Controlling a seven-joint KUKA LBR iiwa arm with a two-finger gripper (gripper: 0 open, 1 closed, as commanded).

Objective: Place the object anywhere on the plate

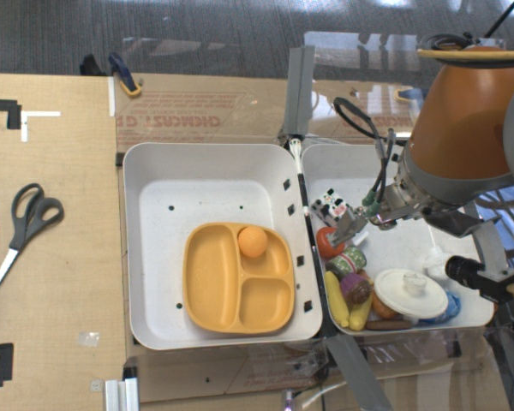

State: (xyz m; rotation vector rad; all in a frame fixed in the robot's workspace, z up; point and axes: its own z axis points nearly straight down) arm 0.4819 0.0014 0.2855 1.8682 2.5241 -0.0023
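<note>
one orange ball (253,241) sits on the plate (212,289); the gripper (349,227), over the right bin (463,315), cannot be read.

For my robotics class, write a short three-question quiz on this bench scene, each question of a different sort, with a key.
1. True or false: the orange ball lies in a compartment of the yellow plate.
2. Multiple choice: the gripper is over which bin? A) the left bin B) the right bin C) neither.
3. Fill in: on the bench left of the bins lie a pair of ____.

Key
1. True; it sits in the plate's upper right compartment.
2. B; it hangs near that bin's left wall, by the red toy.
3. Scissors.
</note>
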